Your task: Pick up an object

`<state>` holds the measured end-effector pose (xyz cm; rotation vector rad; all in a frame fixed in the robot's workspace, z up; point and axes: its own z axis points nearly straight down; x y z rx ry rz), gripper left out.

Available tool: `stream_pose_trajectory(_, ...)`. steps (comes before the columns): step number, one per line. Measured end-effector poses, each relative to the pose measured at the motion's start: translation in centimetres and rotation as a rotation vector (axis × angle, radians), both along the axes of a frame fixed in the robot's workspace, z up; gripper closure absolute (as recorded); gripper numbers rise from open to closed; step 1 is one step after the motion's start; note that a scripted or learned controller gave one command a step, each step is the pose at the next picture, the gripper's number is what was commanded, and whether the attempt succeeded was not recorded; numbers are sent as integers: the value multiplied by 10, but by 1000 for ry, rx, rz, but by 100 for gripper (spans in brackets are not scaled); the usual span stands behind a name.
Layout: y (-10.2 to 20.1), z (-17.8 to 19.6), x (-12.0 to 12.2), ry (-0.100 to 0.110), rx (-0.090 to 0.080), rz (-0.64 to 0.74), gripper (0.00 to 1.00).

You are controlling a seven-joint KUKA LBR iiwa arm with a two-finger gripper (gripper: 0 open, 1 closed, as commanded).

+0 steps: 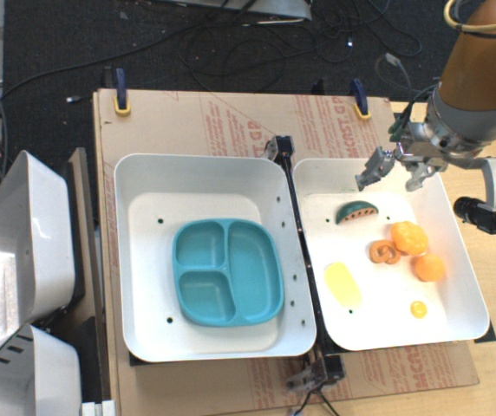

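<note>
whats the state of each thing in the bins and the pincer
pincer: open, holding nothing, above the right bin
divided plate: flat in the left bin, compartments bare
melon slice: lying flat
two oranges: resting apart
yellow piece: lying flat

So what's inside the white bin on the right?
The right bin holds a green wedge-shaped piece, two orange round pieces, a small orange ring, a pale yellow piece and a small yellow one. The gripper hovers over its far edge, hiding a little of it.
</note>
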<state>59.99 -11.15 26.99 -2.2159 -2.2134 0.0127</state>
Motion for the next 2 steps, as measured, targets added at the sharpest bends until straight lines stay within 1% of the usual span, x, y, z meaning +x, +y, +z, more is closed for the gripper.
stream_pose_trajectory(1, 0, 7, 2, -12, -1, 2, 0)
stream_pose_trajectory(2, -9, -44, -2, -8, -1, -1, 0)
